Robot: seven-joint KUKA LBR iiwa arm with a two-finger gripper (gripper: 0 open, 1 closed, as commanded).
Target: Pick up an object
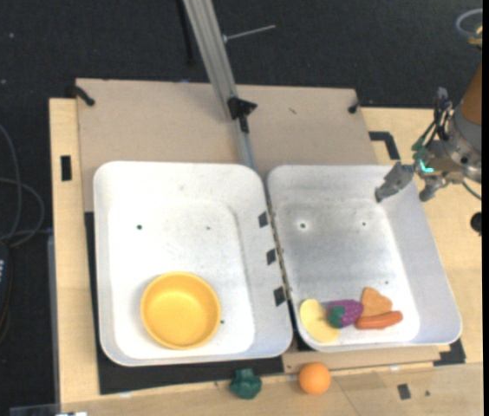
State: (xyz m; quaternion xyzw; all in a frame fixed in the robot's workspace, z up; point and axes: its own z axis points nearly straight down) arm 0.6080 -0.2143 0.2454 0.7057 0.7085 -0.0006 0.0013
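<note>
Hanging above the far right corner of the right bin (418, 232), the gripper (411, 183) has its two fingers spread apart with nothing between them. All the small objects in that bin are crowded along its near edge, well apart from the gripper: a pale yellow piece (314, 317), a purple and green toy (343, 313) that may be a bunch of grapes, an orange wedge (374, 301) and a red-orange carrot-like piece (379, 321), touching or overlapping one another. The left bin (175, 206) carries a yellow bowl (180, 308) in its near half, upright, close to the near edge. On the bench (67, 232) in front of the bins, outside them, lie a small dark green object (245, 384) and an orange ball (314, 378). A slanted metal rail (214, 59) crosses the far edge of the bench, ending between the two bins.
</note>
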